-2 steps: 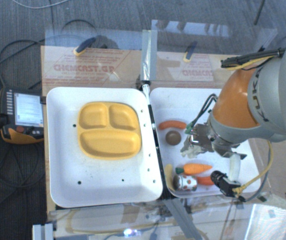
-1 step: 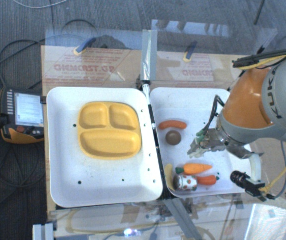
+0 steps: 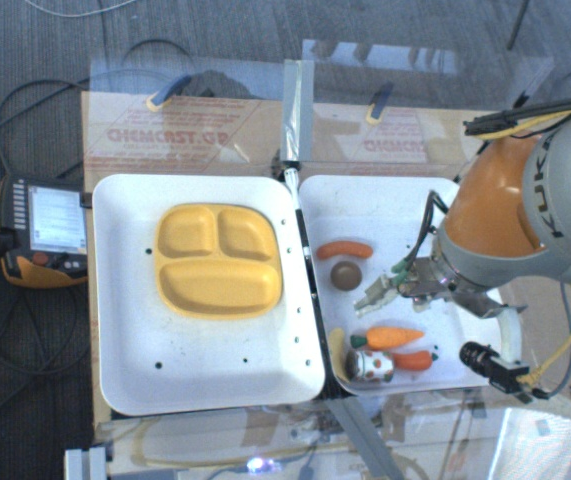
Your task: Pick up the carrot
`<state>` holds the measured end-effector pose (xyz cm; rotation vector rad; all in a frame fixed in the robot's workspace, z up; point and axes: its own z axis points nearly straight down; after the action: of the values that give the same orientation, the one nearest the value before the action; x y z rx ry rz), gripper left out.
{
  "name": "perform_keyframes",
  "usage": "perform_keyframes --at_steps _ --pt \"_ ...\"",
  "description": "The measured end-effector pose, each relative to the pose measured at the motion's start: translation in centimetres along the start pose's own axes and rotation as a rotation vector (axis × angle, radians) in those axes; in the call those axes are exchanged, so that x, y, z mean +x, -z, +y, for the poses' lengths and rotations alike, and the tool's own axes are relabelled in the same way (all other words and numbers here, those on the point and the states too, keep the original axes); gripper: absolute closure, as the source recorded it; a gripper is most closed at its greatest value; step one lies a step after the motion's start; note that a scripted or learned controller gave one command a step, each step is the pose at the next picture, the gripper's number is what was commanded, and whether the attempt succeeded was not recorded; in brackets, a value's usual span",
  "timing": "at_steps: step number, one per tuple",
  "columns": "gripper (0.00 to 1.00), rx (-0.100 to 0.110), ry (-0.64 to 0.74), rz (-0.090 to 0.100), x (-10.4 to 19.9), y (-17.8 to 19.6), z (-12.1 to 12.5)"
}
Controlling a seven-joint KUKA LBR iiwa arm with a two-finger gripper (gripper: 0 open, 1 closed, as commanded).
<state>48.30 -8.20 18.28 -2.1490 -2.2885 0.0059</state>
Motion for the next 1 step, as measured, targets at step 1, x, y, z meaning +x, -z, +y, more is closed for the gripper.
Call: perform_keyframes --at_steps 1 --pt "0.00 0.000 0.018 0.002 -3.50 -8.24 -0.19"
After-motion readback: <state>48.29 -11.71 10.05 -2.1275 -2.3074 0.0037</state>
